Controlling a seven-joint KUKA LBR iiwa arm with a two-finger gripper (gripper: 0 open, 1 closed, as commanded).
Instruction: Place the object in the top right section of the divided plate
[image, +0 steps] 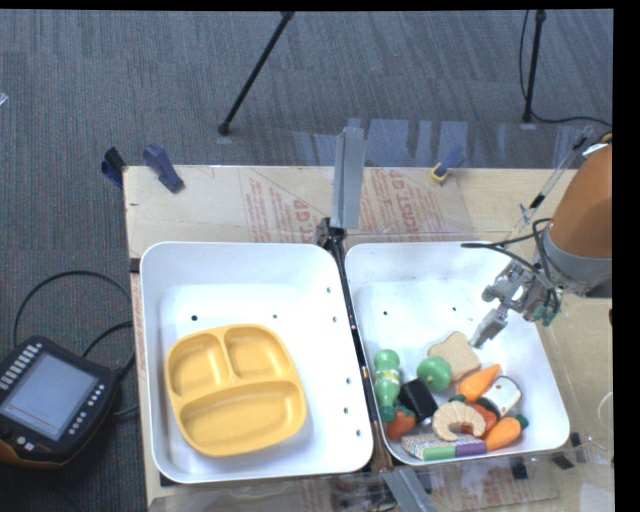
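Overhead, pincer hovers above toast slice.

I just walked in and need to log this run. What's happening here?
The grey arm's gripper hangs over the right bin, just above a heap of toy food, next to the bread slice. It holds nothing that I can see. The yellow divided plate in the left bin has nothing in it yet.

Red printing on the cardboard sheet — upside down, not legible
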